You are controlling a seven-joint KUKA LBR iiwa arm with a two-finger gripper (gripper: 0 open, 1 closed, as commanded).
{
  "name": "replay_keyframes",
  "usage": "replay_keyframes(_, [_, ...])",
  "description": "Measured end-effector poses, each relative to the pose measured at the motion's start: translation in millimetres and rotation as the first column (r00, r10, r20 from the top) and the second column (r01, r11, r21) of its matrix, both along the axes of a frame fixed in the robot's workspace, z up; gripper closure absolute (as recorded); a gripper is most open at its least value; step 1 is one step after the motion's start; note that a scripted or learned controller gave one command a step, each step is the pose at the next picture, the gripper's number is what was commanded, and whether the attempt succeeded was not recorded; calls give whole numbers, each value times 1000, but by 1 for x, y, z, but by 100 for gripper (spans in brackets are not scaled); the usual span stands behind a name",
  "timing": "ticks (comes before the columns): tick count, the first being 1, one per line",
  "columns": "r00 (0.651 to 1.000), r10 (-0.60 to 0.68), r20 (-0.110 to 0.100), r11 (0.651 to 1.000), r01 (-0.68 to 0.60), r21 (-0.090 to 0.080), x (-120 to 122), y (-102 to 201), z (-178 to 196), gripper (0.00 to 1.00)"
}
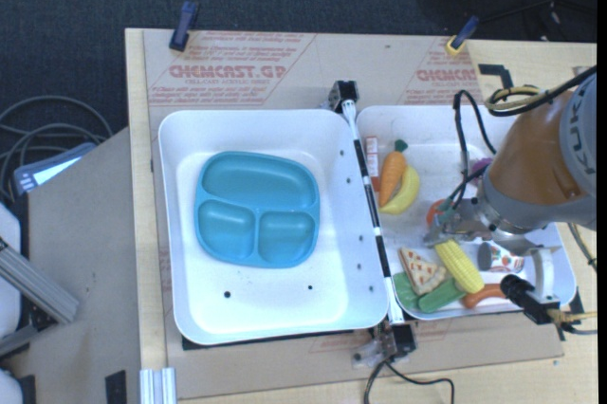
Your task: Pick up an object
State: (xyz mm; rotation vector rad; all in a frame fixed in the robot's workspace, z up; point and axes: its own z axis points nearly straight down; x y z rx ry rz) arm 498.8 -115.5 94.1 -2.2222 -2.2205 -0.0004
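Note:
The right white bin (417, 129) holds several toy foods. An orange carrot (391, 169) and a yellow banana (408, 192) lie near its left wall. Nearer the front are a pizza slice (420, 268), a yellow corn cob (458, 266), a green pod (434, 301) and a red-orange piece (485, 296). My gripper (446, 224) reaches in from the right and hangs low over the bin's middle, just above the corn cob and right of the banana. A small red object (438, 208) shows at the gripper's upper left edge. The grey and orange wrist hides the bin's right part.
The left white bin (180, 203) holds a blue divided plate (256, 208). A black clip and rail (365, 193) run between the two bins. A small packet (371, 151) lies by the right bin's left wall. Black cables (467, 132) loop above the wrist.

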Motion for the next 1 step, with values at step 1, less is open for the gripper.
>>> replay_keyframes(1, [1000, 2, 2, 1000, -2, 1, 63, 66, 91, 100])
